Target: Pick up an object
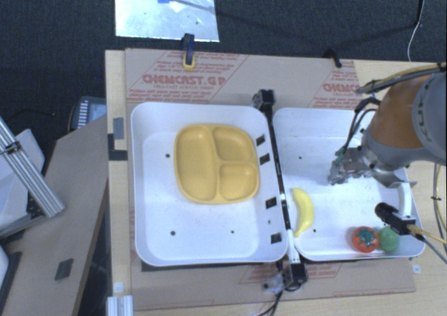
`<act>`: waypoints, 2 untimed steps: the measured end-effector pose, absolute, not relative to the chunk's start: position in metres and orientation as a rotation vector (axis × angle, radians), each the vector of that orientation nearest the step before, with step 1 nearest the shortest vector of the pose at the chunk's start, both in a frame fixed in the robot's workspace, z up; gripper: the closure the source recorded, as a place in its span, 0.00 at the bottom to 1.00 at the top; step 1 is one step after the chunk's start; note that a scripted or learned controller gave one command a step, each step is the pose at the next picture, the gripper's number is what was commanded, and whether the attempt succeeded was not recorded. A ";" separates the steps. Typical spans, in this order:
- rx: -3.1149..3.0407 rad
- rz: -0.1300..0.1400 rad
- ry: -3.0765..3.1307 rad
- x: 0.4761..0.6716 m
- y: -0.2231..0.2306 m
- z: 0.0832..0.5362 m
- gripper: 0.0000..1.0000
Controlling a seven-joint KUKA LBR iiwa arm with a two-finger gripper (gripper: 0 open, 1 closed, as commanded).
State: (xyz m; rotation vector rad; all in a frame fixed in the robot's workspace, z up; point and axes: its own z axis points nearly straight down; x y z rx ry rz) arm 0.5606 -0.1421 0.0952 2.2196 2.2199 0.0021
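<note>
Reaches in from the right: big grey arm with an orange band (408, 108), bent down low, small metal two-finger gripper (338, 171) over the right white bin (307, 126).

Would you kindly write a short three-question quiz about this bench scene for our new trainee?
1. True or false: the yellow divided plate lies in the left bin.
2. Which lies nearest the divider between the bins? A) banana B) tomato C) green object
3. Fill in: the gripper is over the ____ bin.

Key: 1 true; 2 A; 3 right.
</note>
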 end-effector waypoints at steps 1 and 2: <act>2.212 0.006 2.223 0.563 -0.132 0.150 1.00; 2.211 0.006 2.223 0.565 -0.132 0.204 1.00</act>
